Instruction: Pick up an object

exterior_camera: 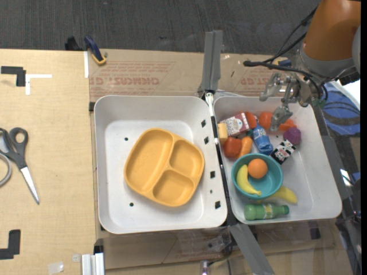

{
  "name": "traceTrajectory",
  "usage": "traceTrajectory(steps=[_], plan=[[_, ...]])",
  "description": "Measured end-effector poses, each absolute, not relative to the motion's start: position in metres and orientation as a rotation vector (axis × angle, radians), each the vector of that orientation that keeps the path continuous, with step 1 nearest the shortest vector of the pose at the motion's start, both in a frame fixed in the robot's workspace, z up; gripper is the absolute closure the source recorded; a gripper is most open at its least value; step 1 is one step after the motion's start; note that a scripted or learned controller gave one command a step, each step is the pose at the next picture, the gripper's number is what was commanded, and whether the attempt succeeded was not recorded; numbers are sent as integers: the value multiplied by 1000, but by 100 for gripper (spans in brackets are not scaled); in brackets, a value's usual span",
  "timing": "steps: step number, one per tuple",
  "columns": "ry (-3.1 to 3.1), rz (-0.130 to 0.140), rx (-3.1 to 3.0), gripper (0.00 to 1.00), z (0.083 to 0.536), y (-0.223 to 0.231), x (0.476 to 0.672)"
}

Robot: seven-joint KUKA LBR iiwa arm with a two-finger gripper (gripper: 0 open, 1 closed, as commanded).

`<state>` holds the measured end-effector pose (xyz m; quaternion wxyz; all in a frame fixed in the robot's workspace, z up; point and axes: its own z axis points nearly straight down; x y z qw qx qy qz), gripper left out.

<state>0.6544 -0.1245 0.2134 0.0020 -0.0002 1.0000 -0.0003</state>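
The right bin point(321, 176) holds several small items. Among them are a red and white carton point(238, 123), a red ball point(265, 119), a purple piece point(293, 135), a blue can point(262, 140) and a black and white cube point(282, 150). A red pepper point(231, 148) also lies there. A teal bowl point(269, 185) carries a banana point(245, 180) and an orange point(257, 168). A green bottle point(265, 211) lies near the front wall. My gripper point(275, 105) hangs over the bin's back edge, just above the red ball. It is open with nothing between its fingers.
A yellow divided plate point(165, 167) lies in the left bin point(109, 153). Scissors point(20, 159) rest on the wooden bench at far left, and a blue clamp point(94, 50) sits behind the bins. A metal bar point(211, 62) stands between the bins at the back.
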Motion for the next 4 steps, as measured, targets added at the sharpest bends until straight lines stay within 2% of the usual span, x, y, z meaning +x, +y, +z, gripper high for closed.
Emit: traceTrajectory(steps=[1, 2, 3, 4], plan=[[3138, -1, 29, 0, 97, -141, 599], [3134, -29, 332, 0, 94, -108, 622], [3120, -5, 130, 0, 97, -104, 501], [3119, -9, 328, 0, 94, -107, 607]])
